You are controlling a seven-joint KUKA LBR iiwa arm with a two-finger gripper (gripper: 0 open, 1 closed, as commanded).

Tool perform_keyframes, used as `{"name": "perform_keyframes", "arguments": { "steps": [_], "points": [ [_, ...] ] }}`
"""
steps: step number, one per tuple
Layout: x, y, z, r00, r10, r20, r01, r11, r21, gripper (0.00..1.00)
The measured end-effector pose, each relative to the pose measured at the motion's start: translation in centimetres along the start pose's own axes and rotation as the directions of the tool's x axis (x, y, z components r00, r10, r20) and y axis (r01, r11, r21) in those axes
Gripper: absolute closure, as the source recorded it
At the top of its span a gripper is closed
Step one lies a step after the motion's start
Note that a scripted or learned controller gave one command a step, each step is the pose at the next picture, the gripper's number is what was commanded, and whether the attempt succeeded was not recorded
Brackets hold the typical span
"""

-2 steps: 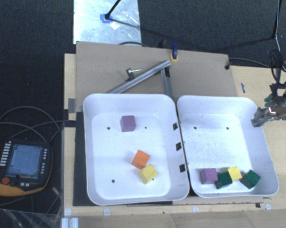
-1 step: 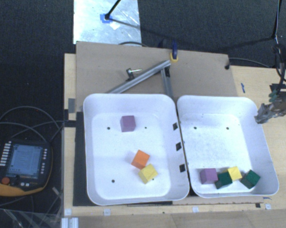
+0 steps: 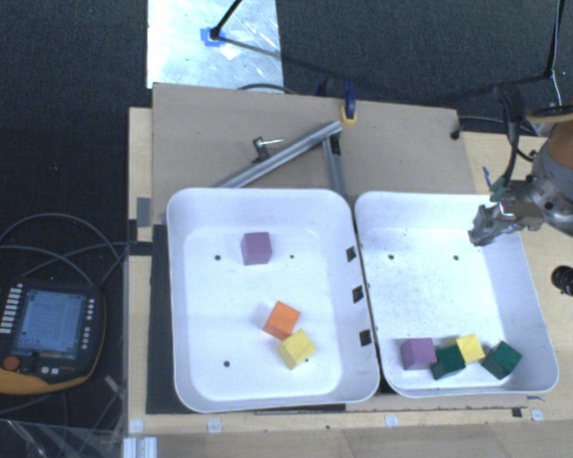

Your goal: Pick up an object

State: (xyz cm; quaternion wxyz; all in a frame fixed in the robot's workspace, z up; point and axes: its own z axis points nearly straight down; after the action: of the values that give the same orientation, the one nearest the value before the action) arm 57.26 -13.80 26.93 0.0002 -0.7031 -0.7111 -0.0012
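The left bin (image 3: 187,267) holds a purple cube (image 3: 256,248) near its back, and an orange cube (image 3: 282,319) touching a yellow cube (image 3: 297,348) near its front. In the right bin (image 3: 524,279), along the front wall, lie a purple cube (image 3: 417,352), a dark green block (image 3: 447,360), a yellow cube (image 3: 470,348) and a second green block (image 3: 502,359). My gripper (image 3: 487,227) hangs over the right bin's back right part, well away from all the cubes, with nothing seen in it.
A metal bar (image 3: 280,155) and clamp lie on the board behind the bins. A teach pendant (image 3: 44,332) with cables rests off the bench at the left. Black clips (image 3: 357,293) sit between the two bins.
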Motion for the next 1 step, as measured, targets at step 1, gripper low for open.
{"name": "perform_keyframes", "arguments": {
  "steps": [1],
  "points": [
    [4.60, 1.44, 0.89, 1.000, 0.001, 0.000, -0.001, 1.000, 0.000, 1.00]
  ]
}}
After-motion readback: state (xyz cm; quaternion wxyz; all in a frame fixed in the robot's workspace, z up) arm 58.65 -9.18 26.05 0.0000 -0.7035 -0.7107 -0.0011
